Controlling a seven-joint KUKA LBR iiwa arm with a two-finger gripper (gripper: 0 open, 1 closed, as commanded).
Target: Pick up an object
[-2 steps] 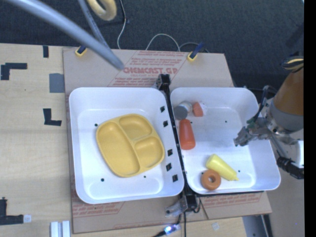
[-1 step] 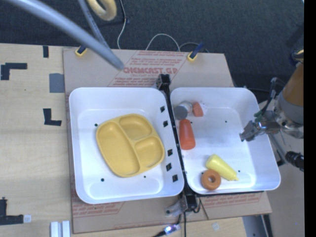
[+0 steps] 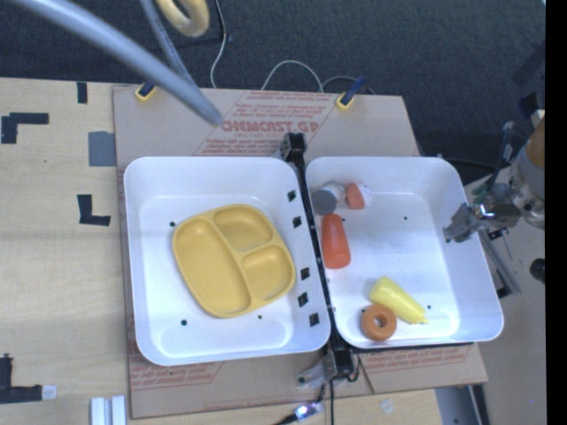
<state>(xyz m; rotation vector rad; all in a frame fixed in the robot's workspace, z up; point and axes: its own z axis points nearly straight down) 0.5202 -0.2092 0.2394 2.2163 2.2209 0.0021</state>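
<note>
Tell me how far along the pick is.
Nothing looks picked yet. The orange carrot, yellow cone, brown ring and small pieces near the divider all lie in the right bin. The tool sits at that bin's right rim, carrying nothing visible. Approach, grasp and lift remain.

The pale wooden worktop (image 3: 53, 175) carries a brown cardboard sheet (image 3: 266, 122) printed with red lettering. On the sheet, 2 shallow white bins, the left bin (image 3: 142, 237) and the right bin (image 3: 461, 264), sit side by side, touching.
</note>
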